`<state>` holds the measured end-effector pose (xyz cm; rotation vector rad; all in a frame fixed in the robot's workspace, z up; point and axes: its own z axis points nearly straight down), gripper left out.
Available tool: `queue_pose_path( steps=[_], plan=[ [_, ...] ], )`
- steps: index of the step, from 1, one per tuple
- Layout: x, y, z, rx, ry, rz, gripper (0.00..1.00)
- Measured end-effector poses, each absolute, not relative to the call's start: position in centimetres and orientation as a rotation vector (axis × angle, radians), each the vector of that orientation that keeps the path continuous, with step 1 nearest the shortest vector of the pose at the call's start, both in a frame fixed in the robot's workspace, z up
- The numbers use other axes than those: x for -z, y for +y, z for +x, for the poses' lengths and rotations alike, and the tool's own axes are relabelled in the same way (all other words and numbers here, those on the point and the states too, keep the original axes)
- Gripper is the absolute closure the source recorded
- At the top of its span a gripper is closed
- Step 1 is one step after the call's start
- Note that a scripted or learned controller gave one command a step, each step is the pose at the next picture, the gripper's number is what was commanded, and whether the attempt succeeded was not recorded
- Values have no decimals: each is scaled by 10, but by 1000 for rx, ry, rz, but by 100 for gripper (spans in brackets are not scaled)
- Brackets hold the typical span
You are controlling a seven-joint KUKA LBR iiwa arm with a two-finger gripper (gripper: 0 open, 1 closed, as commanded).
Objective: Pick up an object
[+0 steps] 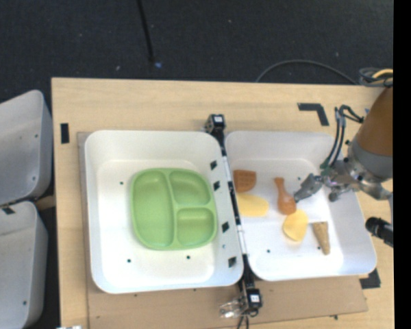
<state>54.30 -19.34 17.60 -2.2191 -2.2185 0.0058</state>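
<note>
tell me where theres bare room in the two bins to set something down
Left bin: a bare strip runs all round the green divided plate, widest along its front and left. Right bin: free at the front left corner and along the back wall. Its middle is crowded by the brown piece, two yellow pieces, drumstick, cone and gripper.

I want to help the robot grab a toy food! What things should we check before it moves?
1. Is there something to grab? Ok: the right bin holds a brown piece, a yellow piece, an orange drumstick shape, another yellow piece and a cone.
2. Is the claw over that bin? Ok, it sits just right of the drumstick shape.
3. Is the claw holding anything? Cannot tell.
4. Is the drumstick shape free of neighbours? Not ok, the yellow piece below lies very close.
5. Is the green plate out of the way? Ok, it lies in the left bin.
</note>
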Motion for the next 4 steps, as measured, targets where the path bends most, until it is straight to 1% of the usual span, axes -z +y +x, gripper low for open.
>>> queue_pose_path(
  steps=[1, 2, 3, 4],
  plan=[
    [-116, -192, 549, -4, -2216, -2225, 0],
    [-130, -194, 550, 2, -2214, -2235, 100],
    [-173, -197, 549, 3, -2215, -2235, 100],
    [-220, -198, 557, 4, -2228, -2224, 100]
  ],
)
